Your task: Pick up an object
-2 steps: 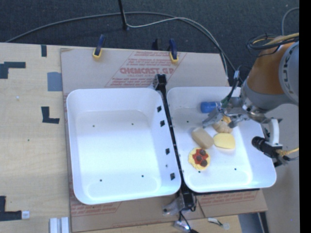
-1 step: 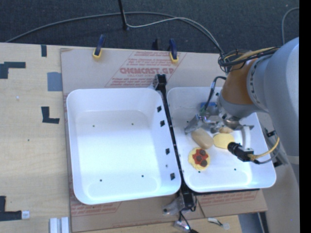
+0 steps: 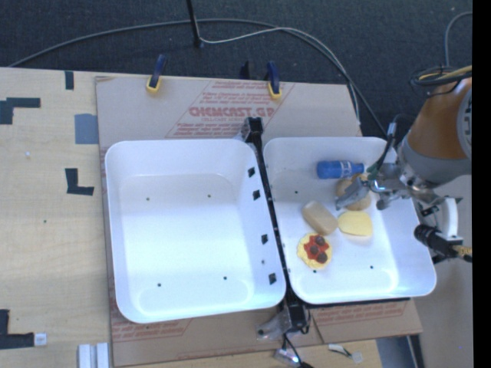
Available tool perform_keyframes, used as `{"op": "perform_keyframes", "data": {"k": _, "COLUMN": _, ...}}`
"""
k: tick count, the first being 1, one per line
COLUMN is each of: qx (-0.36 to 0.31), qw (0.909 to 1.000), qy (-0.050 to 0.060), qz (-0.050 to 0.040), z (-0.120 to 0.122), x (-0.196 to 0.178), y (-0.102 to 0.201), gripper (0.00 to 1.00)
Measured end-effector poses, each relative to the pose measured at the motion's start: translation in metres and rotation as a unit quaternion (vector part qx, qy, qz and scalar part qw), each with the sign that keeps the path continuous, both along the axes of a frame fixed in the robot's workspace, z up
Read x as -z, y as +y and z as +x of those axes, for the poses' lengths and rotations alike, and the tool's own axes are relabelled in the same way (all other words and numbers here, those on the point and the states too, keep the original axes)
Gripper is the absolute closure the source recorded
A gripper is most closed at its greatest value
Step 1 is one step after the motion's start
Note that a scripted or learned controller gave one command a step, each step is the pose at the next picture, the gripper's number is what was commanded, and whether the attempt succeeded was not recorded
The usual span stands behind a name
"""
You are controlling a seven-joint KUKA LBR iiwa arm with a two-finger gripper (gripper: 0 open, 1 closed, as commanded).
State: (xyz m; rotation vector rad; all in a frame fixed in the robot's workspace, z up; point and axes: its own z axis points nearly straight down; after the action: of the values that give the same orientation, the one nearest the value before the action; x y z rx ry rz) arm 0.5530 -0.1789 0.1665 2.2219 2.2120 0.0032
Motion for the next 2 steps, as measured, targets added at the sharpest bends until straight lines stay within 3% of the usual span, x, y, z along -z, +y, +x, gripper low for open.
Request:
{"op": "perform_keyframes", "data": {"k": 1, "qx": -0.003, "qw": 1.0000, "qy": 0.003, "qz": 0.0017, "z": -0.037, "x": 0.082, "y": 0.032, "gripper": 0.00}}
{"op": "perform_keyframes", "data": {"k": 2, "qx": -0.004, "qw": 1.0000, "qy": 0.002, "qz": 0.0013, "z": 0.042, "x": 0.081, "y": 0.041, "gripper": 0.00}}
